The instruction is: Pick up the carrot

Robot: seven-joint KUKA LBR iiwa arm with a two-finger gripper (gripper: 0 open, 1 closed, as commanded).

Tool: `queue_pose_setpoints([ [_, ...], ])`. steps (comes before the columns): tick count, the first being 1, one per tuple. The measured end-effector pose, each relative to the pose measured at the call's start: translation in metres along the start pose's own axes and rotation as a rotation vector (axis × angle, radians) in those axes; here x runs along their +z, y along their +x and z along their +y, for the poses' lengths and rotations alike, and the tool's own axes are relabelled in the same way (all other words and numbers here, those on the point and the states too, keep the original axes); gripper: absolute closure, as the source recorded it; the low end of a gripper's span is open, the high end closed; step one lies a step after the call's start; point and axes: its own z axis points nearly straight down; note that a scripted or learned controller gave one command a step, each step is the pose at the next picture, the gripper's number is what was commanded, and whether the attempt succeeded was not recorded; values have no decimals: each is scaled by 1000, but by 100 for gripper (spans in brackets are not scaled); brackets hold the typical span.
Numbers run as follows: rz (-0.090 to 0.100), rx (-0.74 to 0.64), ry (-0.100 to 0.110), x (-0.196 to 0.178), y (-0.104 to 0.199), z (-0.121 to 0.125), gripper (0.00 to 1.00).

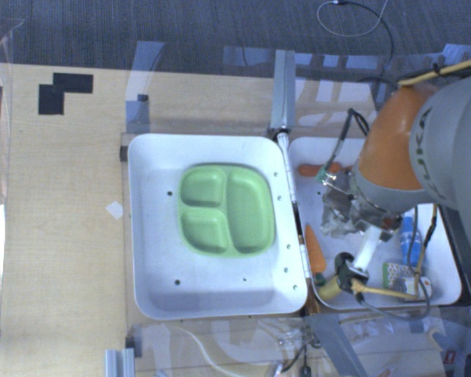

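The carrot (315,251) is a short orange stick lying along the left wall of the right bin (451,289), near its front. My gripper (337,220) hangs low over the middle of that bin, just right of the carrot and slightly behind it. The wrist's grey and orange bulk covers much of the bin behind it. Nothing visibly sits in the gripper.
The left bin (153,281) holds a green divided plate (224,209). In the right bin a blue object (409,239) and a green-and-white packet (396,273) lie at the right, and a small red-orange piece (334,167) lies at the back.
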Motion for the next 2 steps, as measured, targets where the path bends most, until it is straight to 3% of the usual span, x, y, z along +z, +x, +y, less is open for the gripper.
queue_pose_setpoints([
  [1, 0, 134, -1, -25, 68, -44, 100],
  [2, 1, -47, -1, -13, 13, -14, 100],
])
